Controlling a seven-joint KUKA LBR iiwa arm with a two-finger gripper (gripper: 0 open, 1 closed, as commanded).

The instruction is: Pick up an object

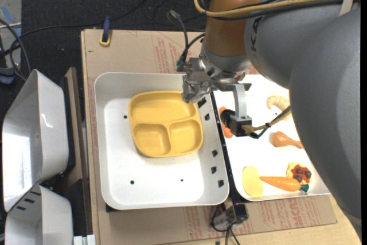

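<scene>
A yellow divided plate [166, 123] lies in the left bin [112, 146], near its back right. My gripper [192, 93] hangs over the plate's back right rim, close to the wall between the bins. In the right bin [269, 197] lie an orange carrot [281, 183], a pale yellow disc [251, 179], a toy pizza slice [300, 172], a tan drumstick [285, 139] and a pale curved piece [277, 101]. A small orange piece [227, 132] sits by that bin's left wall, partly hidden.
The arm's big grey body covers the right bin's back and right side. Spare white bins [34, 123] stand off the bench at the left. A blue and yellow clamp [105, 32] grips the cardboard's back left edge. Cables run behind the bench.
</scene>
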